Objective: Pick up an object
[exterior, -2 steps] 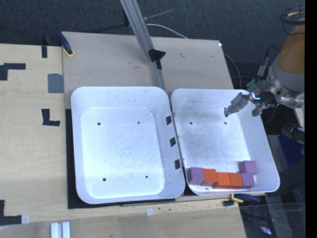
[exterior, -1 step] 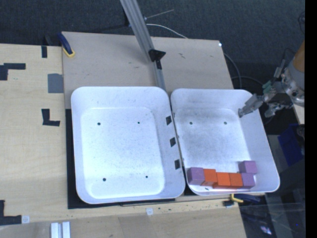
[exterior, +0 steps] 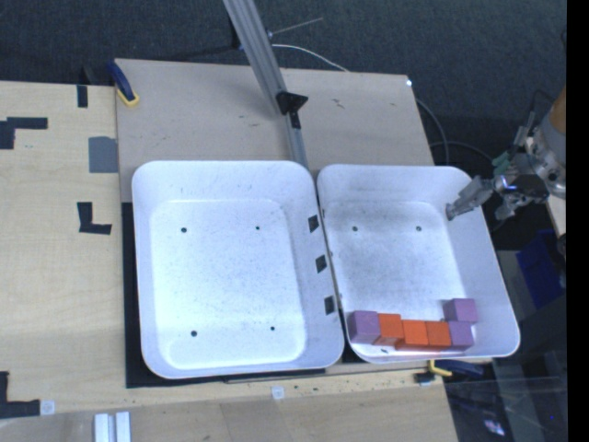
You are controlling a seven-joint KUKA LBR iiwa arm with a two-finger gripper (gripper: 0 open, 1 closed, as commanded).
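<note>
Nearest the lens, at 5 o'clock in the frame: a row of blocks along the near wall of the right bin (exterior: 479, 247). Purple block (exterior: 364, 324) at the row's 9 o'clock end, touching an orange block (exterior: 390, 326); beside that another orange block (exterior: 438, 334), then a purple block (exterior: 462, 335) at the 3 o'clock end, with a third purple block (exterior: 460, 309) just beyond it toward 12 o'clock. Left bin (exterior: 147, 247) alongside on the table (exterior: 368, 109). Gripper (exterior: 479, 196) at 3 o'clock, over the right bin's far corner, well apart from the blocks. Jaws too blurred and small to judge; cannot tell how far open. Nothing seen between them.
</note>
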